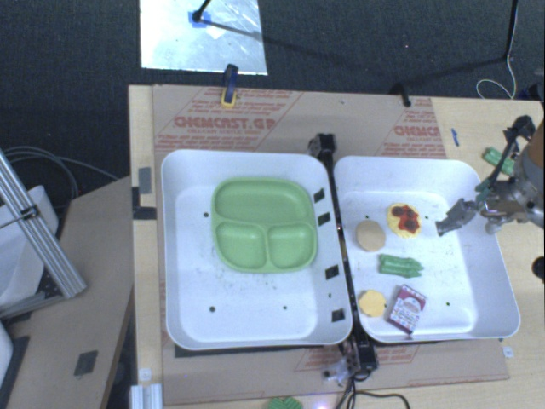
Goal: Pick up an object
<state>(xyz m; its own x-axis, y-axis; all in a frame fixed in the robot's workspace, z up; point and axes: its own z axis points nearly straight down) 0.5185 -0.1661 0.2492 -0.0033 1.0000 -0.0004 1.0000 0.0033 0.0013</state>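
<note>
Landmark: the right bin (485, 254), one of two shallow white bins side by side on the worktop (281, 113); every place below is given from it.
Left bin (183, 262): touching the right bin's left wall; it carries one green divided plate (262, 226) with three compartments, nothing on it.
Things to pick: five, all in the right bin's left half, so any of them would serve the task.
Count by kind: one yellow disc with red topping (404, 219) toward the middle of the bin's far half; one pale tan round piece (370, 235) just beside it, nearer the left wall; one green ridged piece (400, 266) lying flat at mid-bin; one small yellow round piece (372, 302) near the front left corner; one small red box (407, 308) just beside that, lying flat and askew.
Why so placed: they look loosely scattered, apart from one another, which likely leaves room for fingers around each.
Claw (451, 217): inside the right bin, over its bare right half, near the topped disc but apart from it; nothing is seen between its tips, and whether it stands wide or narrow I cannot tell.
Arm: enters across the right bin's right rim, probably held low to reach sideways toward the items.
Stage, as judged: approach, no object taken yet.
</note>
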